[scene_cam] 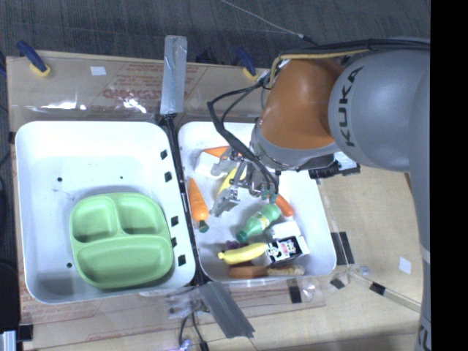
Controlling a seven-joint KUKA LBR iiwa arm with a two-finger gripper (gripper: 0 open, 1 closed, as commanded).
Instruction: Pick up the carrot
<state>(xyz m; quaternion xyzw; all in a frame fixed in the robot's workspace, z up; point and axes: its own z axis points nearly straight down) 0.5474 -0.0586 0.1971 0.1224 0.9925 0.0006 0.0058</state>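
Two shallow white bins sit side by side on the counter [380, 320]. The left bin [44, 145] holds a green divided plate [121, 240]. In the right bin [318, 218] lie a green bottle [257, 222], a yellow banana [243, 252] and a small black-and-white carton [285, 248], close together near its front wall.

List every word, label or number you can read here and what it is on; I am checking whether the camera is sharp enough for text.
"KUKA", in dark letters running up the grey arm.
Faint red print on the clear sheet behind the bins: too blurred to read.
Black and white carton in the right bin: its markings are too small to read.
Nothing else carries readable text.
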